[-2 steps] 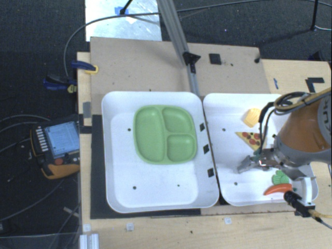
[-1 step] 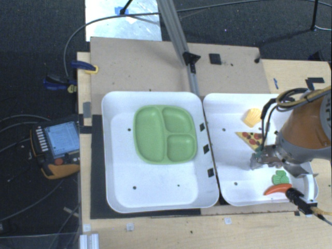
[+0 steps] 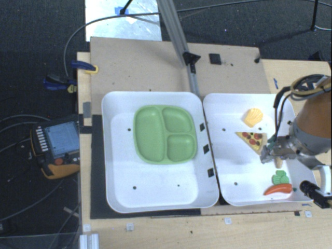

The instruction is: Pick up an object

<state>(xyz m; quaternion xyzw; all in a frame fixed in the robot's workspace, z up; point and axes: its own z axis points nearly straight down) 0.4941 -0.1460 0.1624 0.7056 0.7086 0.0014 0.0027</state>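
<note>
We see even, fairly bright light from above. The white bins (image 3: 155, 191) come near to washing out, and a pale panel (image 3: 122, 12) at the top glares. Shadows are soft and short. The dark floor (image 3: 36, 45) loses detail. The picture is slightly soft and grainy throughout.

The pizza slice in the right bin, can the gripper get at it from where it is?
Probably yes. The gripper hangs right beside the pizza slice, with nothing lying between them.
</note>
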